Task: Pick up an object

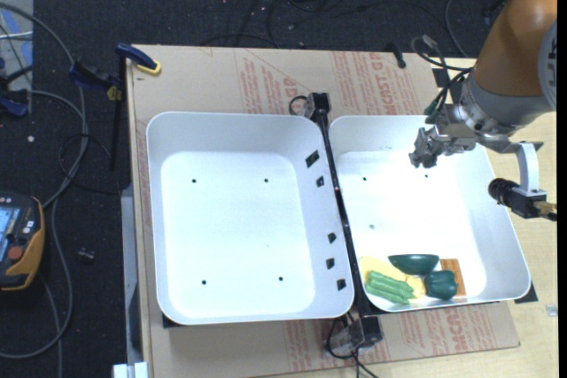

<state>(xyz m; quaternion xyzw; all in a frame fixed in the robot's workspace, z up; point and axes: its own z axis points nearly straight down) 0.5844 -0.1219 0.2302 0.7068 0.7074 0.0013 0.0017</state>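
My gripper (427, 150) hangs over the far part of the right bin (496, 217), with nothing visible between its fingers. At the near edge of that bin lies a small pile: a dark green bowl-like piece (414, 262), a light green ribbed object (389, 287), a teal lump (441, 284), a pale yellow flat piece (376, 266) and an orange block (454, 266). The gripper is well away from the pile, toward the back of the bin.
The left bin (168, 190) stands beside the right one, with a black divider (335, 190) between them. Both rest on a cardboard-covered bench (230, 75). Cables and a clamp (137, 59) lie beyond the bench's far-left corner.
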